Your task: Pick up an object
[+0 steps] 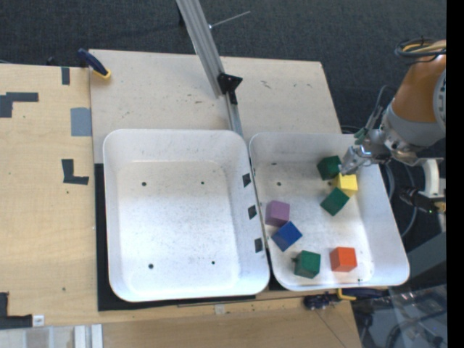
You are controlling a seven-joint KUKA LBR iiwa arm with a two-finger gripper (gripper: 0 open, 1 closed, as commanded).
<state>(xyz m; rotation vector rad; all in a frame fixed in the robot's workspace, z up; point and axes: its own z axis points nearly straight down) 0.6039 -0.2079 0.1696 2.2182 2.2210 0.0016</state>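
The right bin holds several small blocks. A dark green block and a yellow block lie near its far right side, with another green block just below them. A purple block and a blue block sit near the bin's left wall. A green block and an orange block rest at the front. My gripper hangs low over the far right part of the bin, right next to the dark green and yellow blocks. Nothing is visibly held.
The left bin stands beside the right one. A slanted metal pole crosses the bench behind the bins. The arm's orange band and cables occupy the right side. A blue and yellow clamp lies at the far left of the bench.
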